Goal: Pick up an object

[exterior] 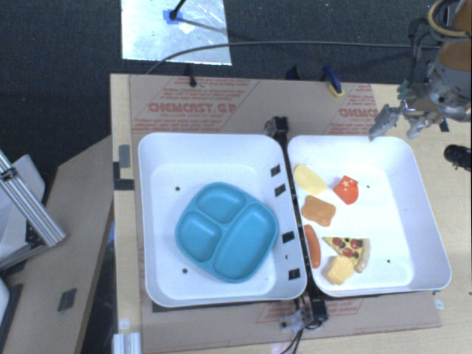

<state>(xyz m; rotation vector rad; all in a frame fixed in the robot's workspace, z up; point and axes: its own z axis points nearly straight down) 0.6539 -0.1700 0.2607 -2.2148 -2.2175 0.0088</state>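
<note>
Two shallow white bins of smooth moulded plastic with rounded corners sit side by side on a tan board printed with red lettering. The left bin (158, 198) holds one blue divided plate (226, 231), glossy, with three compartments and rounded edges.

The right bin (424, 220) holds six toy food items, grouped in its left half:
- one pale yellow rounded piece (310, 178), near the upper left corner;
- one red piece (346, 189), just to its right;
- one orange-brown flat piece (318, 211), below the yellow one;
- one orange-red sausage shape (313, 245), elongated, along the left wall;
- one pizza slice (349, 249), triangular, with dark spots;
- one yellow ridged piece (339, 270), touching the slice at its lower edge.

The bench stands on dark carpet. One silvery sheet (175, 21) lies on the floor beyond it.

The gripper (402, 120) hovers over the right bin's far rim, at the upper right, apart from all items. Its two metallic fingers stand spread, with nothing between them.
</note>
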